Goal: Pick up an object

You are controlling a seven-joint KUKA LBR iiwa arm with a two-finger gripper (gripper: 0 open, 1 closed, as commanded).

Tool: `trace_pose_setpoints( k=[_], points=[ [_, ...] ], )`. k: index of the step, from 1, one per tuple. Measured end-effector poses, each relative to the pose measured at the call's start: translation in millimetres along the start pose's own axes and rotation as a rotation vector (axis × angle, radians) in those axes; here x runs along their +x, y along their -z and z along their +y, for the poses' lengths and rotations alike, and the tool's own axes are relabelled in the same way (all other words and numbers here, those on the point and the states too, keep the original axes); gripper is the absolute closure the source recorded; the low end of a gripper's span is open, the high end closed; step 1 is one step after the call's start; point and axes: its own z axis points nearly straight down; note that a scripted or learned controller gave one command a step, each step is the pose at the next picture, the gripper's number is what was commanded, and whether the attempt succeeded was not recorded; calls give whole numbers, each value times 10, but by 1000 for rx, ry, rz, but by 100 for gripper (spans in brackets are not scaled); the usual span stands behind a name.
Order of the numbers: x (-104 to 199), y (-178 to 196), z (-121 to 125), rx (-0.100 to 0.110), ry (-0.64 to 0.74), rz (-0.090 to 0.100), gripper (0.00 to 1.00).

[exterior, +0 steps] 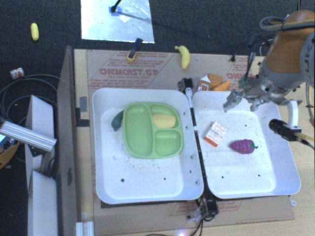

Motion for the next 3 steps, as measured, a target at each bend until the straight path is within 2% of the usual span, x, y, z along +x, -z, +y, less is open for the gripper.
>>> trace_pose_setpoints(
  k=[1, 2, 3],
  points=[
    [-508, -1474, -387, 8, -9, 0, 0],
    [-471, -1309, -346, -2, -1, 0, 100],
    [-471, -1311, -346, -2, -1, 0, 0]
  ],
)
